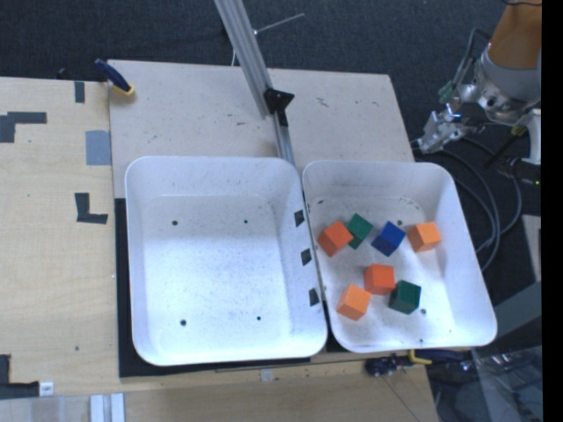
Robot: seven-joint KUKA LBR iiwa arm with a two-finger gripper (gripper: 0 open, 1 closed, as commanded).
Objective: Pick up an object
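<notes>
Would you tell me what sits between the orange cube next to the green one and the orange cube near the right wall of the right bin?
In the camera view, a green cube and a blue cube lie between those two orange cubes.

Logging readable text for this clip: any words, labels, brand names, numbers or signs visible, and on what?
None can be read.
The coloured cubes in the right-hand shallow white bin show plain faces.
The grey tape pieces on the wooden bench are blank.
A small white tag at the bench's lower-left corner is too small to read.
</notes>
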